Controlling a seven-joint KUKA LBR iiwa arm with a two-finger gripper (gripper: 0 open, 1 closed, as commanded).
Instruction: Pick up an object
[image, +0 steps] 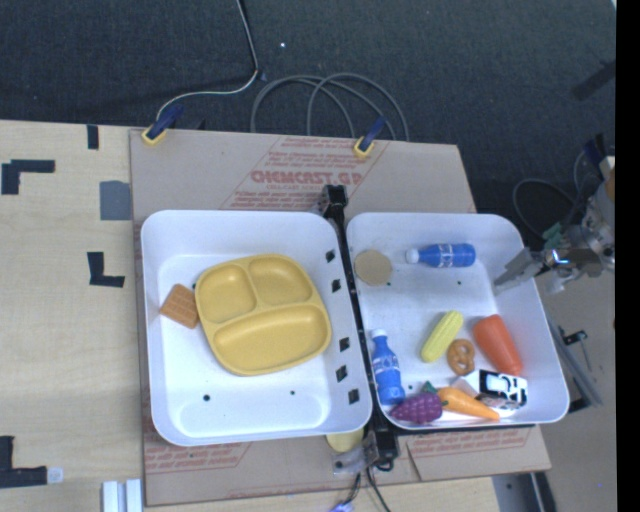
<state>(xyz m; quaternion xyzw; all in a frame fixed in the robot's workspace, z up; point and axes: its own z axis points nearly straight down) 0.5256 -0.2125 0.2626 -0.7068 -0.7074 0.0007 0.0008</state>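
- Reaching in from the right rim is where my try could fail: my gripper (515, 268) sits at the edge of the right bin (400, 225), above its wall, and I hold nothing.
- My fingers look slightly spread, one grey tip pointing down toward the bin floor, though the view is soft there and I may be misreading the gap.
- Nearest to me is the carrot (497, 344), just below and a bit inward; it lies close to the bin wall, so a finger could land on the rim instead of beside it.
- It is smooth, tapered and orange, so I judge it may squirt out of a pinch made near its thin end.
- Beyond it, further inward, the corn (442, 335) and the pretzel (461, 355) lie almost touching; closing there could catch both or nudge one away.
- The blue bottle (444, 256) lies on its side level with me, further in, apart from the rest; being round, I expect it to roll if I touch it off-centre.
- The far lower corner is crowded: toy car (503, 386), a second carrot (466, 403), grapes (418, 408) and a small bottle (386, 368) are packed together, a poor place to come down.
- The yellow plate (264, 312) in the left bin (170, 400) is well away from me and too flat to pinch easily.
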